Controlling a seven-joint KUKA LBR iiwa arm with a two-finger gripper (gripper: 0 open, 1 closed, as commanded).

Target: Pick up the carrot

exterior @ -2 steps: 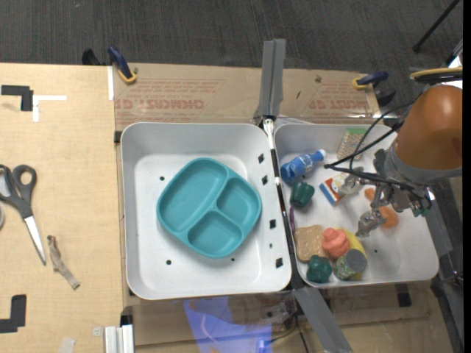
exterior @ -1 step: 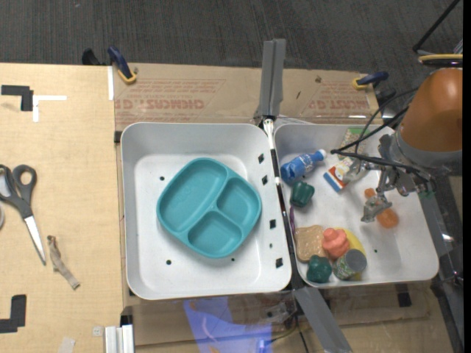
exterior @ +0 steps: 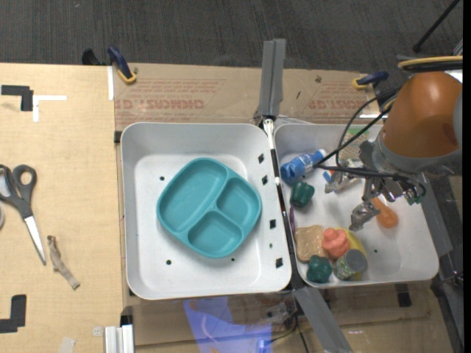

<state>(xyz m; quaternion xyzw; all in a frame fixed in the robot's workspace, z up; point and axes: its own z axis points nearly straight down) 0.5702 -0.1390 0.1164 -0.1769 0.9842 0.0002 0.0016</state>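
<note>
Fingers: I see the gripper (exterior: 368, 210) low over the right bin (exterior: 419, 259), its metal fingers (exterior: 362, 213) slightly parted with nothing between them.
Carrot: I read the small orange piece (exterior: 386, 216) as the carrot; it lies on the bin floor just beside the fingers, toward the right wall, not gripped.
Arm: from my feed the orange band (exterior: 427, 116) sits above the bin's far right corner, cables trailing across it.
Right bin, near edge: a tan bread slice (exterior: 309, 240), a pink-orange toy (exterior: 335, 241), a dark green piece (exterior: 319, 270) and a grey-capped item (exterior: 353, 262) cluster by the near left corner.
Right bin, left wall: a blue bottle (exterior: 300, 164) and a green pepper-like toy (exterior: 302, 193).
Left bin (exterior: 140, 219): a teal divided plate (exterior: 210, 207) rests at its middle.
Bench, left edge: scissors (exterior: 22, 204).
</note>
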